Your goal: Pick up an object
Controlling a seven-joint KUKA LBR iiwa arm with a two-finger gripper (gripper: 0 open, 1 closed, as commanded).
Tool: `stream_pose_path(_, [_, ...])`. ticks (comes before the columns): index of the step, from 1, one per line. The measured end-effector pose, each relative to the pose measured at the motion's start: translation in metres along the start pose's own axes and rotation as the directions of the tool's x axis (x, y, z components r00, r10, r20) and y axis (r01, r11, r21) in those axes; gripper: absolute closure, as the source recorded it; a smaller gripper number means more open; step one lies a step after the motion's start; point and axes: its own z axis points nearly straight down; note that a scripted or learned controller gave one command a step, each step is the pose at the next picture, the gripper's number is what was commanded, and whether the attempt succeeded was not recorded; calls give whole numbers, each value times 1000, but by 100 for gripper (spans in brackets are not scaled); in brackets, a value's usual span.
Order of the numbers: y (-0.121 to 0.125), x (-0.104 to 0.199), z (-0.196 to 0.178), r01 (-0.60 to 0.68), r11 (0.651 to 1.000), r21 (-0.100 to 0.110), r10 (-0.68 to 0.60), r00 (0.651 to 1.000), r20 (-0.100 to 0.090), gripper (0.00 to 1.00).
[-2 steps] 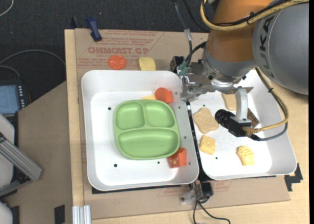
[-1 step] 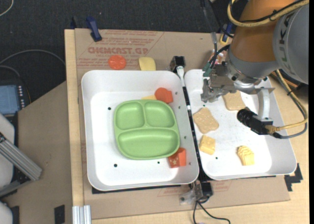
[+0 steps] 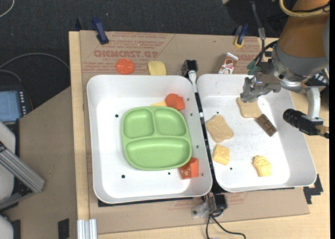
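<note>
Two shallow white plastic bins sit side by side on a brown cardboard-covered bench. The left bin bears a light green three-compartment plastic tray, with an orange toy piece at the tray's far edge, a sliver of yellow just beside it, and a small red-orange block touching the tray's near right corner. On the bench beyond the left bin lie a flat orange round piece and a pale yellow piece; a small red and white carton lies beyond the right bin. In the right bin the two-finger grey gripper hangs low over the far part, its tips at or just above a tan toast-like slice; whether they touch it or how they are set cannot be told. A dark brown chocolate-like bar lies tilted just beside that slice. Nearer the middle rests a second tan bread-shaped slice, flat and speckled, with a yellow cheese-like wedge close below it and a ridged yellow piece towards the near right corner, apart from the rest.
</note>
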Motion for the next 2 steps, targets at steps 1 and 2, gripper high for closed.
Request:
stream_pose_path(1, [0, 4, 0, 6, 1000, 2, -6, 1000, -2, 0])
stream_pose_path(2, [38, -53, -24, 4, 1000, -3, -4, 1000, 0, 0])
